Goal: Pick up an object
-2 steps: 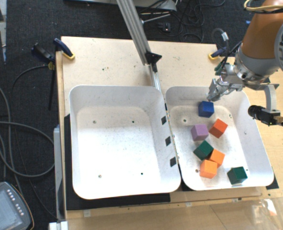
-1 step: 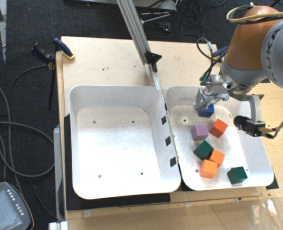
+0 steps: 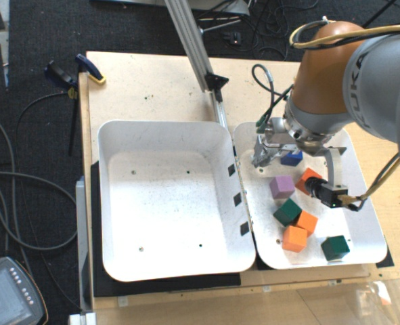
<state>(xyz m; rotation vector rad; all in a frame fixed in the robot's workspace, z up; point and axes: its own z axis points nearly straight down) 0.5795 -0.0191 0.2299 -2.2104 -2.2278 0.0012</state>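
Dark carpet and loose cables surround the counter [image 3: 152, 87], which bears two white bins; the right bin [image 3: 369, 246] holds all the blocks. Hanging over that bin's far left part, the gripper [image 3: 264, 156] sits just beside a blue block [image 3: 292, 158], which lies to its right, partly hidden under the wrist. Whether the gripper is clenched or released I cannot tell. Nearer the front edge lie a purple block [image 3: 281, 186], two green blocks and orange ones, all small cubes, loosely clustered.

Bright, even overhead light, soft shadows under the blocks [image 3: 296, 215], sharp focus, mild glare on the white bins [image 3: 118, 141].
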